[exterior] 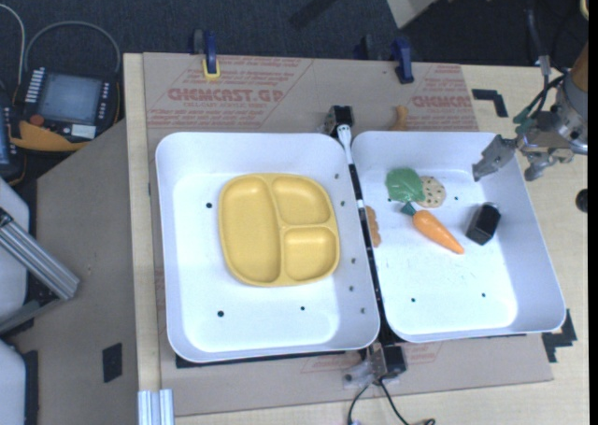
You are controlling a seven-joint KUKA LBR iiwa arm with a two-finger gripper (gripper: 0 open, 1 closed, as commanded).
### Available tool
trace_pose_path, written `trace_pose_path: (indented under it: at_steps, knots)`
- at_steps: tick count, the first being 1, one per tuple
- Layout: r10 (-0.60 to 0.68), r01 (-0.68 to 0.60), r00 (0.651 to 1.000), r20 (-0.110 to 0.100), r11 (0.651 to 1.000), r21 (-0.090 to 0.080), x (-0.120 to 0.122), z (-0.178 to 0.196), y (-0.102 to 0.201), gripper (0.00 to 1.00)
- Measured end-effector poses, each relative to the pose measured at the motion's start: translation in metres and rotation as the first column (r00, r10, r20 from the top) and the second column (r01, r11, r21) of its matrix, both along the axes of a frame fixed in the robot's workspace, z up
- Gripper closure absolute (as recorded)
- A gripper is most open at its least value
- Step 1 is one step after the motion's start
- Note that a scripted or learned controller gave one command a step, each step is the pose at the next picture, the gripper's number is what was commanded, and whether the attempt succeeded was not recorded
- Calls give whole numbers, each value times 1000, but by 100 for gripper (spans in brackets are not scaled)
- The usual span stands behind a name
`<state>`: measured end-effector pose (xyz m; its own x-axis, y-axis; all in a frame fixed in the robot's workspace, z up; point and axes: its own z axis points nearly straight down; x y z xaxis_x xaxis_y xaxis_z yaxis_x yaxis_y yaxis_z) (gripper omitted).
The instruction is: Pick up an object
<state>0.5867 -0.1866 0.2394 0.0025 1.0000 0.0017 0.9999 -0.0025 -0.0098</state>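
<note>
Although the claw (512, 160) sits at the upper right corner of the right bin (467, 320), we cannot tell from this slanted view how its grip is set, and we see nothing caught in it. It hovers over the bin's far right rim, with the wrist and cabling running off to the right edge of the view.

Moving outward, the nearest thing is a small black block (483, 223), lying just below and a little left of the claw on the bin floor. Left of that lies a toy carrot (437, 231), slanted, its green top (405, 184) pointing up and left. Touching the greens on their right is a round speckled cookie (431, 191). At the bin's left wall, against the seam between the two bins, rests a small brown piece (371, 225) we cannot identify.

Further out, the left bin (187, 292) holds a yellow divided plate (277, 227) with three compartments. Both bins stand on a cardboard sheet (280, 87) clamped to the desk (579, 255).

As we judge it, the task is barely begun: every object lies loose in its bin, and none is lifted. What remains is to choose a target, likely the black block as the closest, descend over it, grip and raise it.
</note>
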Motion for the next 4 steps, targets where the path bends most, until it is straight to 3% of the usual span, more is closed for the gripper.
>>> trace_pose_path:
  at_steps: [1, 3, 4]
  knots:
    - [3, -3, 1000, 10, 1000, -2, 2, 6, 0, 0]
    - [2, -2, 1000, 3, 1000, 0, 5, -100, -10, 0]
    - [3, -3, 1000, 31, 1000, -16, 11, -143, -14, 0]
